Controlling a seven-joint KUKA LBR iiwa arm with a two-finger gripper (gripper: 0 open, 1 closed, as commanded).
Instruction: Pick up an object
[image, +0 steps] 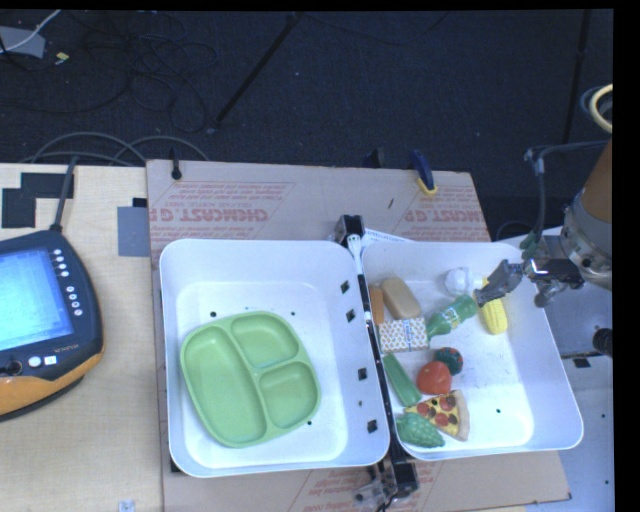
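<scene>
**Hand over the right bin's far edge, toys below**

Reached in from the right, grey arm (590, 235) above the right bin (545, 400). Hovered with the hand (508, 278) at that bin's upper right part, dark fingertip pointing left and down toward the toys. Could not tell whether released or clenched; too small and dark to read. Saw nothing plainly gripped.

Lay just below the hand: a yellow corn cob (494, 317), close to the fingertip, contact not clear. Sat just to the hand's left: a white round piece (457, 279) and a green bottle (452, 316), tilted. Further left of the hand: a tan bread piece (402, 297) and, under it, a small patterned box (403, 335). Well below and left of the hand: a red tomato (434, 377), a long green vegetable (400, 380), a pizza slice (445, 412) and a green leafy piece (420, 432) at the near corner.

Far left of the hand, in the left bin (200, 270): a green divided plate (250, 377), flat. Beyond it, at the desk's left edge: a tablet-like pendant (40, 320), screen lit.
</scene>
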